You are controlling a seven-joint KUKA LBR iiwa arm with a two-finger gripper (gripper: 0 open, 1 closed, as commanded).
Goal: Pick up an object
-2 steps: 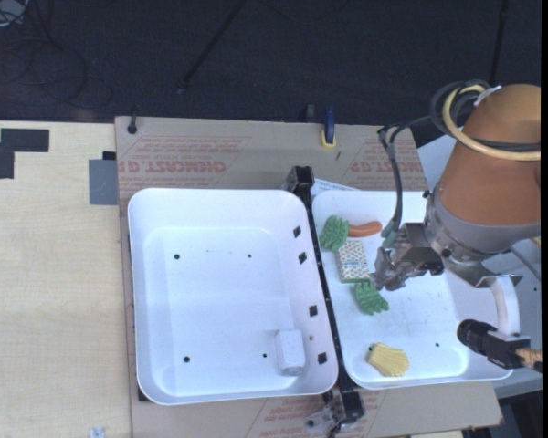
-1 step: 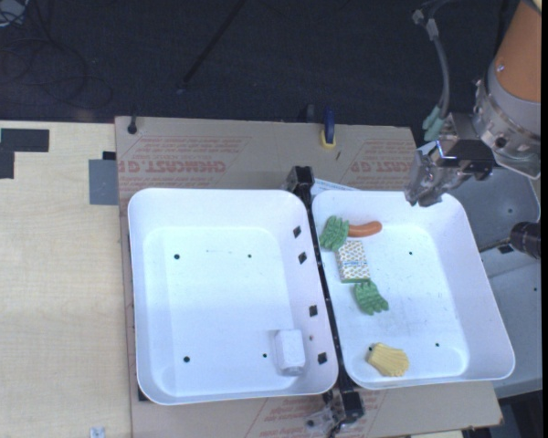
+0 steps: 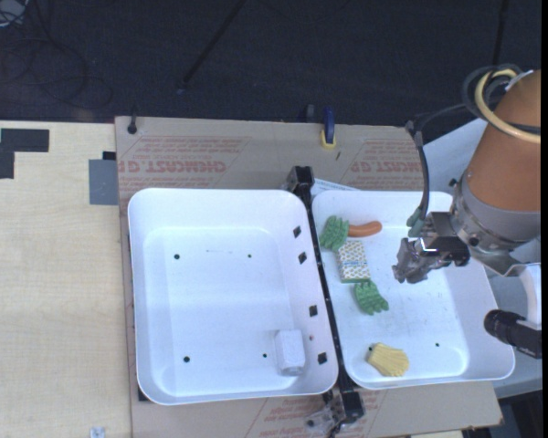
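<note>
Cardboard-topped bench (image 3: 219,153), gripper (image 3: 409,270) hanging over the right bin (image 3: 475,354) near its middle; can't tell its grip state.

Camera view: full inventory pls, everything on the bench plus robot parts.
bins: 2, white, side by side on the bench
white block: 1, left bin, near its lower right corner
green pieces: 2, right bin, one upper left, one mid
orange stick: 1, right bin, upper left
patterned block: 1, white-green, right bin, between the green pieces
yellow object: 1, right bin, lower left
arm: 1, grey with orange band, right side
gripper: 1, dark, over the right bin
</note>
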